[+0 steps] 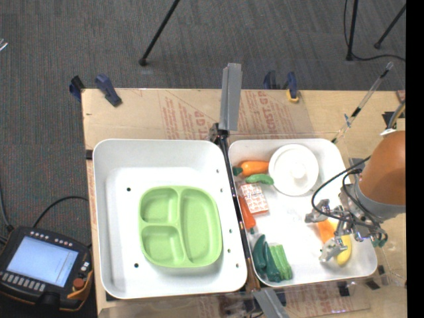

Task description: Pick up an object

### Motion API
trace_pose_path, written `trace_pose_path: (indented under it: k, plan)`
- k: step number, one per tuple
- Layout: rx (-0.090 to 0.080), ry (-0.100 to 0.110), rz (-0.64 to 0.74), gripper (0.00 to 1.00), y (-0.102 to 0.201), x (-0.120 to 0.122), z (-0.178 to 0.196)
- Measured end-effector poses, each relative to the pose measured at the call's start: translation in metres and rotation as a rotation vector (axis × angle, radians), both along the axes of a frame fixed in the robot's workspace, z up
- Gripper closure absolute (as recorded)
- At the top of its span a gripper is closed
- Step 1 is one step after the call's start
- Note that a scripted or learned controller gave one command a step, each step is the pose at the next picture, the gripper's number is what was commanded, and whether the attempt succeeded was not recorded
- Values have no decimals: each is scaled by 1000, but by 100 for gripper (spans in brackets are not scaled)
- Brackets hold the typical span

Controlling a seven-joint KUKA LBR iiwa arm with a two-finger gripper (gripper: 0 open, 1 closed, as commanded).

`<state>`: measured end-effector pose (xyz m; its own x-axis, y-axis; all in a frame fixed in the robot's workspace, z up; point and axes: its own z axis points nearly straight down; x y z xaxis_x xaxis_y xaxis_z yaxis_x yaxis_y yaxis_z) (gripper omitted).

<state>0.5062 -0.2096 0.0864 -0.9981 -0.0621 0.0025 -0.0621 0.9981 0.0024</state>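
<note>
Two-finger metal gripper [339, 241] low in right white bin [301, 278], near corner | small yellow-and-orange plastic toy [342, 253] just under fingertips | finger spread: could not tell | best centred over toy before closing, clear of bin wall

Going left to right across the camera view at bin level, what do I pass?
Teach pendant → green divided plate → red packet → white round lid → gripper, over an orange piece and a yellow piece.
</note>
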Motion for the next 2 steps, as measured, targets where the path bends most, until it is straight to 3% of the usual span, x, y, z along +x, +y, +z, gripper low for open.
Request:
trace_pose_path:
  k: [1,2]
  plan:
    - [1,-4,7,100,3,3,11]
    - [1,-4,9,0,4,3,10]
